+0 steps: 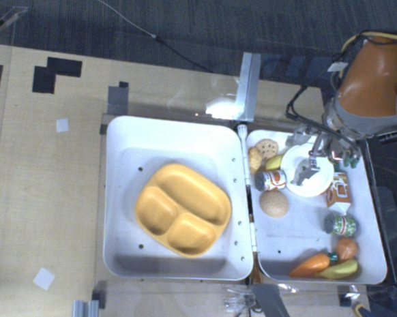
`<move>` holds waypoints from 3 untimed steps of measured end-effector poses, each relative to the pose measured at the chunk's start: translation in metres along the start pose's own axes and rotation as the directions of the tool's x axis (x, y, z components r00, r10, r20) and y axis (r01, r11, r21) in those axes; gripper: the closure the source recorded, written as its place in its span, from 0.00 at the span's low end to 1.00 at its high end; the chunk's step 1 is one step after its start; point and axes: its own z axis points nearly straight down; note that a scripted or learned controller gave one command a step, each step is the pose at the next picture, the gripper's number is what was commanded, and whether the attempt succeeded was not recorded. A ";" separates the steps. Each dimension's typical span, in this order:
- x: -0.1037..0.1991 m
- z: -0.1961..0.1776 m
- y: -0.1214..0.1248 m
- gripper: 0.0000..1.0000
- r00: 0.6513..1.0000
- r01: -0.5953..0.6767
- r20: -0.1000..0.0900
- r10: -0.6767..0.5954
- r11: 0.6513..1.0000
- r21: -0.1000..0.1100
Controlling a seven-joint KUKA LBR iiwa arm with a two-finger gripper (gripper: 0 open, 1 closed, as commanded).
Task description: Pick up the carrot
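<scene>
Gripper (309, 171) hangs over the white plate (317, 186) at the upper part of the right bin (377, 237), fingers apart, nothing between them. The carrot (311, 264) lies well below, lower right of frame, touching a yellow banana (340, 270).

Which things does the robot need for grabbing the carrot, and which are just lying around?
Needed for the job:
- carrot, near the front of the right bin
- end effector, above the white plate

Just lying around:
- yellow divided tray in the left bin
- cookie
- bread roll
- small can
- green can
- banana
</scene>
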 end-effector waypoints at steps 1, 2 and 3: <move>0.060 0.001 0.034 0.00 0.996 -0.094 0.000 0.094 0.996 -0.001; 0.117 0.001 0.085 0.00 0.982 -0.190 -0.002 0.190 0.982 -0.002; 0.151 0.001 0.073 0.00 0.959 -0.284 -0.003 0.284 0.959 0.000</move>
